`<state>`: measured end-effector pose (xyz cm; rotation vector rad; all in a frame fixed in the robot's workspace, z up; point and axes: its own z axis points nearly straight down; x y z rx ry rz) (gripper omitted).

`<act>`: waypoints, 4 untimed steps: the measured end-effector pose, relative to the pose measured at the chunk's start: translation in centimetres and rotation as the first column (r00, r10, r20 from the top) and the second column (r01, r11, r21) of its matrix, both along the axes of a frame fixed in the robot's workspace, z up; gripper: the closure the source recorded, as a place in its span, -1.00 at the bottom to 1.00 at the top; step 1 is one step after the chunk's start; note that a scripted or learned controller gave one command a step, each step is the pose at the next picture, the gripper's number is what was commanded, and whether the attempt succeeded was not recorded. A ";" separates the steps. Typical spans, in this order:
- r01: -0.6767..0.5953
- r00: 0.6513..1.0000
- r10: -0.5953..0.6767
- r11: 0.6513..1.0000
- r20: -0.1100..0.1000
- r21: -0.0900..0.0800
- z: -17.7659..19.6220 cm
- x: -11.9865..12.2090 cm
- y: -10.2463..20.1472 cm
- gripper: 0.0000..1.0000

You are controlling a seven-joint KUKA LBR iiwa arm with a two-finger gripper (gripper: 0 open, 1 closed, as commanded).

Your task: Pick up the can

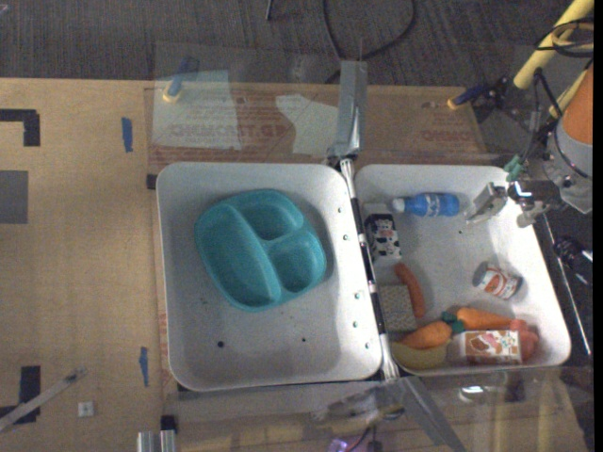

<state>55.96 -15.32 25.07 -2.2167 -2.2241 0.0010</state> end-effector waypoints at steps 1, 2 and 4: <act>-0.014 1.000 0.014 1.000 0.002 -0.001 -13.1 -2.6 -4.9 -1.00; 0.049 0.999 -0.049 0.999 0.006 0.013 -16.1 -4.0 -6.1 -1.00; 0.227 0.974 -0.227 0.974 0.002 -0.002 -5.1 -1.1 -4.7 1.00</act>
